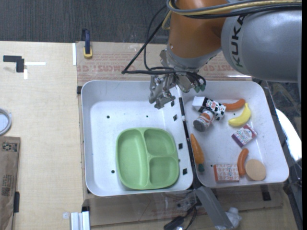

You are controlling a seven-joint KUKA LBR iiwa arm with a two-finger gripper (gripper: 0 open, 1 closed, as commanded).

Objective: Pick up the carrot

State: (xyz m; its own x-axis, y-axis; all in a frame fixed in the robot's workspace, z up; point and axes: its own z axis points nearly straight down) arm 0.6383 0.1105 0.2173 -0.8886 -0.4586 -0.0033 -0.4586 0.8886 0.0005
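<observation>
A: The carrot [196, 150] lies in the right bin [271, 110], tight against the left wall, orange body running up and down the view with its green tip toward the near edge. That wall is my worry. A finger coming down on that side could land on the rim or on the divider between the 2 bins, and the carrot would roll or get pinched at one end only.

B: And the pincer [161, 98]?

A: It hangs over the far edge of the left bin [96, 143], near the divider and well apart from the carrot. Nothing sits between its fingers. How wide they stand, I cannot tell from this angle.

B: Anything else that might get in the way?

A: The small can [203, 120] lies just beyond the carrot's upper end, beside a black and white toy [213, 107]. A descent aimed too far up could catch either. The cables [144, 56] looping off the wrist might also drag, in my judgement.

B: The rest of the bin?

A: A banana [241, 116], a sausage [243, 160], a round biscuit [255, 170] and 2 small boxes, all away from the carrot. The left bin holds a green divided plate [147, 158].

B: And round about?

A: A pale wooden surface [38, 119] to the left, carrying a roll of tape [4, 122] at its edge and a blue clamp [86, 43] at the far side, with dark floor beyond.
</observation>
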